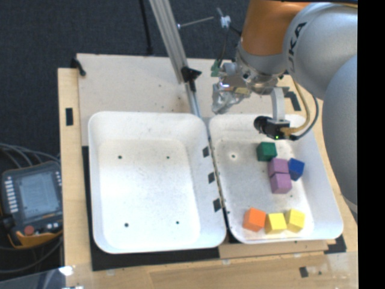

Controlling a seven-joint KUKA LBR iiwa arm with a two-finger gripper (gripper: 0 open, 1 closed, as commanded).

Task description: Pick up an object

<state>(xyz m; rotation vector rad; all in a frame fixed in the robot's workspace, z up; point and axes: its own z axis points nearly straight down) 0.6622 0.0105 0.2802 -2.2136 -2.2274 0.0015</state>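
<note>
Two white bins. Blocks: one green, one blue, two purple, one orange, two yellow.

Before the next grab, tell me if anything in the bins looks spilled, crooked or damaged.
Nothing stands out. The blocks all sit inside the right bin: green, blue, two purple, orange, two yellow. The left bin shows only faint speckling.
</note>
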